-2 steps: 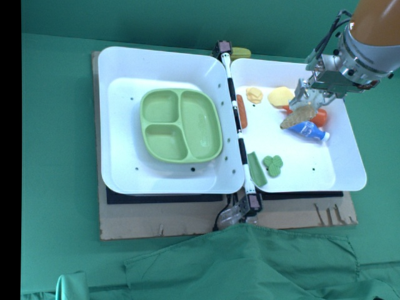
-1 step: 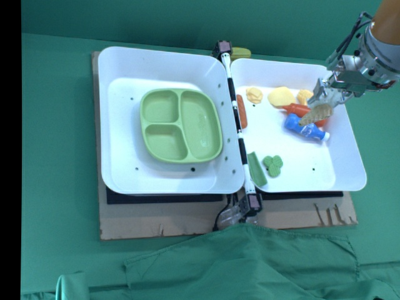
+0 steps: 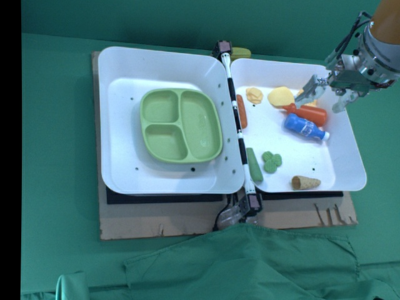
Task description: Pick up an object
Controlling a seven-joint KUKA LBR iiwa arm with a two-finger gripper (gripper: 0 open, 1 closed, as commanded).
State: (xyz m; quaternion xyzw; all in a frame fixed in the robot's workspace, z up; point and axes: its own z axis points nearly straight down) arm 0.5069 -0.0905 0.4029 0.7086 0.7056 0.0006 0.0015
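The right bin (image 3: 347,167) holds several toy foods. A blue bottle (image 3: 304,127) lies near its right side, with a red-orange bottle (image 3: 307,112) just behind it. Further left are a yellow piece (image 3: 280,96), a small orange-yellow piece (image 3: 254,95), an orange carrot (image 3: 241,110) along the divider, a green stick (image 3: 254,164), a green broccoli piece (image 3: 271,161) and a brown cone (image 3: 304,182). My gripper (image 3: 327,95) hangs open above the bin's far right corner, over the red-orange bottle's far end, with nothing between its fingers.
The left bin (image 3: 119,161) holds a green three-compartment plate (image 3: 181,125). A divider rail (image 3: 234,114) runs between the bins. A yellow-green object (image 3: 240,52) lies behind the bins. Green cloth (image 3: 250,261) bunches in front of the bench.
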